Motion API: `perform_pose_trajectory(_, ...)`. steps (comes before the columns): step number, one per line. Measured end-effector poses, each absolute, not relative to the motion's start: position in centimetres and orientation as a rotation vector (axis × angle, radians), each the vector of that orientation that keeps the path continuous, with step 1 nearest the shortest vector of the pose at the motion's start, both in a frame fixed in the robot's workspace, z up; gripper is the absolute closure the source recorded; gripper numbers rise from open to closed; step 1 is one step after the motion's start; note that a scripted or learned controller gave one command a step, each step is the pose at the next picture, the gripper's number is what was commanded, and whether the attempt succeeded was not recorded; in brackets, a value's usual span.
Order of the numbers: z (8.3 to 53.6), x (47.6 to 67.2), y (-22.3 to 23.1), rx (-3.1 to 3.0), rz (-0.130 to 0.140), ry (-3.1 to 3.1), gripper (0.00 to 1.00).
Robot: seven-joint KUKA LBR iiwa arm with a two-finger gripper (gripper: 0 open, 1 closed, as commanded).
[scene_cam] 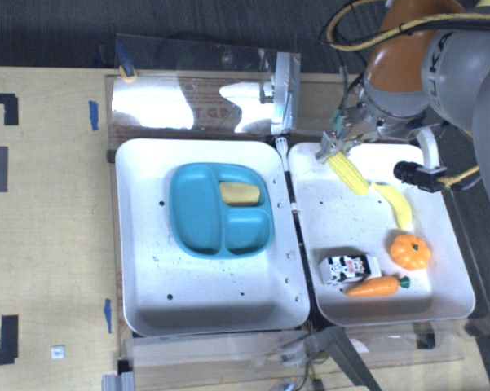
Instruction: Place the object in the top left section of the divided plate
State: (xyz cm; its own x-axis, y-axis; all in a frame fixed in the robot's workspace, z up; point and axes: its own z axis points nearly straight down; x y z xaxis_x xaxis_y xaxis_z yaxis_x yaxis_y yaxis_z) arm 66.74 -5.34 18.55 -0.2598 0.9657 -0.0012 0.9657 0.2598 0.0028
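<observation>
A blue divided plate (pixel 197 210) lies in the left bin (pixel 139 243). A yellow bread-like piece (pixel 240 193) rests in the plate's upper right section. In the right bin (pixel 448 300), a yellow corn cob (pixel 348 174) lies slanted at the bin's top left corner. My gripper (pixel 333 142) is right at the cob's upper end, touching or nearly touching it, hanging from the orange-banded wrist (pixel 408 31). Whether the cob sits in its grasp is hidden by the wrist.
The right bin also holds a banana (pixel 398 204), a small orange pumpkin (pixel 410 251), a carrot (pixel 375 286) and a cow-patterned box (pixel 346 268). A metal divider (pixel 284 96) and a shiny sheet (pixel 187 104) stand behind the bins.
</observation>
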Motion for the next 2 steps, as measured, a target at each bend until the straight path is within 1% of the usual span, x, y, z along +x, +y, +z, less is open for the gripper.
perform_pose_trajectory(1,18.6,66.7,-7.0,1.333,0.002,2.842,1.00)
perform_pose_trajectory(2,18.6,62.7,2.3,1.258,0.005,2.879,1.00)
